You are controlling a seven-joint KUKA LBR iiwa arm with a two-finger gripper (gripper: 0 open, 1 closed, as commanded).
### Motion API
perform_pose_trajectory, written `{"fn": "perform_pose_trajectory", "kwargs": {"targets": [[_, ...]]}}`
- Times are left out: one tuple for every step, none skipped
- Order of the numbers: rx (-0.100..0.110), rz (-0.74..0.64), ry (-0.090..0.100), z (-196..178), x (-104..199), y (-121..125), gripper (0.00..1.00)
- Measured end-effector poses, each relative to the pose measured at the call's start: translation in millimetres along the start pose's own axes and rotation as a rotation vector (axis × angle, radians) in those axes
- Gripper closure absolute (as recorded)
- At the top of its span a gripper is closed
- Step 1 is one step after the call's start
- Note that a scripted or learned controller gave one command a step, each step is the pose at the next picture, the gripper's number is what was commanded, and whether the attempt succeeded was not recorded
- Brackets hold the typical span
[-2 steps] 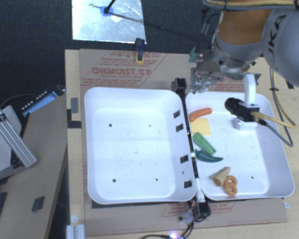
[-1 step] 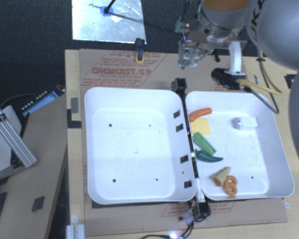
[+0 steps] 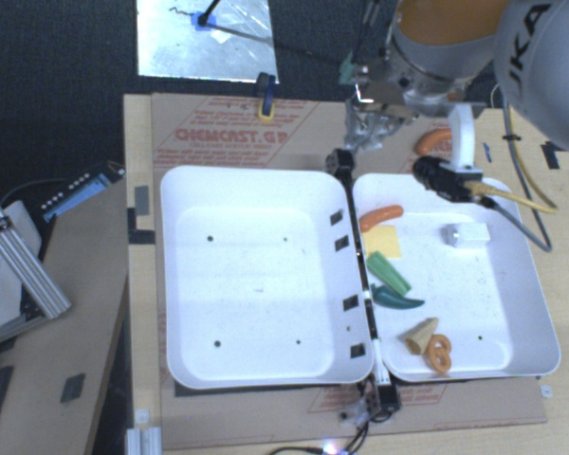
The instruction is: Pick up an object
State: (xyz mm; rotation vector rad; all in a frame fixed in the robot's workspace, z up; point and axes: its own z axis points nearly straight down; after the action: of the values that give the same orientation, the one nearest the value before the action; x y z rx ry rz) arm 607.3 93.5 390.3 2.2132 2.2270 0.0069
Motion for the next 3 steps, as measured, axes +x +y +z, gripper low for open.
{"fn": "perform_pose_trajectory", "kwargs": {"targets": [[-0.007,-0.001,0.001,-51,43,64,1.00],[0.013,-0.005,0.000,45,128,60,1.00],[0.000,0.000,0.000,5,126,62,1.00]]}}
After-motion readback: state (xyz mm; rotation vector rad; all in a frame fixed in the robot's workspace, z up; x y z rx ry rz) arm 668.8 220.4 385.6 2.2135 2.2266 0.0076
